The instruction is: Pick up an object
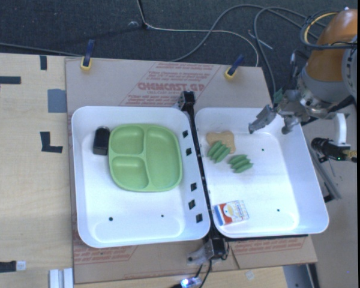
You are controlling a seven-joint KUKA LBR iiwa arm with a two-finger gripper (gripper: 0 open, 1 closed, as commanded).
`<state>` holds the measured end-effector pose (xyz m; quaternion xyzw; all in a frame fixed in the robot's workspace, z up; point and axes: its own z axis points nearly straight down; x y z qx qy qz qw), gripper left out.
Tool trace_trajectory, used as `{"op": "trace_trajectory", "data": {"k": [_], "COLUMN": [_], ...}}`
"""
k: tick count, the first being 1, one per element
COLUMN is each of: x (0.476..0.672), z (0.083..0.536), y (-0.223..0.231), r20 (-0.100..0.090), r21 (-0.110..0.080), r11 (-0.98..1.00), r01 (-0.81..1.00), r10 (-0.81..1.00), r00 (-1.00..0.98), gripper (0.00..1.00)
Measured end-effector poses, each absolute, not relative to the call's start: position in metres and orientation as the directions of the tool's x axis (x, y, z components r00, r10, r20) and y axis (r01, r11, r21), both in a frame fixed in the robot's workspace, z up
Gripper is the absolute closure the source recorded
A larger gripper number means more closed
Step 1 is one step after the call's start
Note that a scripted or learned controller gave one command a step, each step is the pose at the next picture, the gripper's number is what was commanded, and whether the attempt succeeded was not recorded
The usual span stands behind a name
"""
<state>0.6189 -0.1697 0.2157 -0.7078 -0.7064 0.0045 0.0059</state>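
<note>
Camera view, nearest first: a small red and white carton point(231, 212) lies at the near left corner of the right bin point(300, 191), farther in two green pea pods point(230, 156) rest just beside a tan biscuit-like piece point(221, 139). All look like fair targets for a pick. In the left bin point(84, 179), a green divided plate point(146, 158) sits with a black block point(101, 141) touching its left rim. Farthest right, the hand point(270, 117) hangs over the right bin's far edge, holding nothing; whether it is spread I cannot tell, and it seems poised to descend.
</note>
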Motion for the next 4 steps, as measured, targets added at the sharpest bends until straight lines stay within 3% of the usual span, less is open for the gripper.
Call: {"op": "trace_trajectory", "data": {"k": [1,2,3,4], "x": [0.622,0.624,0.614,0.614], "z": [0.224,0.170,0.109,0.085], "y": [-0.169,-0.159,-0.156,-0.156], "r20": [0.000,0.000,0.000,-0.002], "r21": [-0.001,-0.006,-0.008,-0.001], "r11": [0.001,0.002,0.001,0.002], "r01": [1.000,1.000,1.000,1.000], "r10": [1.000,1.000,1.000,1.000], "r00": [-0.001,-0.002,-0.001,-0.002], "gripper": [0.00,0.00,0.00,0.00]}}
